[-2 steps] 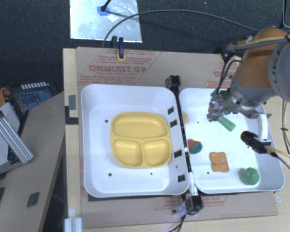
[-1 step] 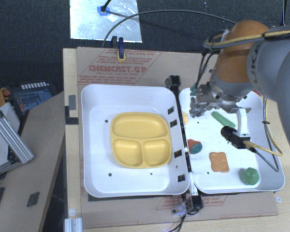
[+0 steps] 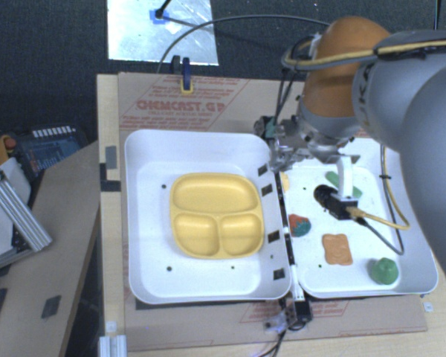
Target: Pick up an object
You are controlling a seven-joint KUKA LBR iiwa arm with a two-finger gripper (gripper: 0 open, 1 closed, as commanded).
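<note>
While the grey arm with the orange band [image 3: 342, 58] is reaching in from the right of the frame, its gripper [image 3: 281, 149] is hanging over the upper left corner of the right-hand shallow white bin [image 3: 357, 291], close to the seam where the two bins meet. From where I am standing I cannot tell whether the gripper is set wide or narrow, and I am seeing nothing held in it.

The things worth picking are all lying in that right-hand bin. A small yellow scrap [image 3: 285, 178] is sitting just below the gripper, right by the seam. A small red and teal piece [image 3: 299, 225] is lying lower down. A flat orange rectangular piece [image 3: 337, 249] is resting near it. A round green lump [image 3: 383, 271] is sitting at the lower right, well apart from the rest. A flat green piece [image 3: 334, 177] is peeking out partly behind the robot's own gear. The left-hand shallow white bin [image 3: 134, 199] on the desk [image 3: 110, 229] is holding only a yellow divided plastic plate [image 3: 212, 214].

To my eye the arm is lining up a descent. The yellow scrap is nearest, but it is hugging the wall, so a grasp there is risking a clash with the rim. The red and teal piece is offering more room on every side. Whichever it chooses, it is needing to centre over the thing, come straight down and close low.
</note>
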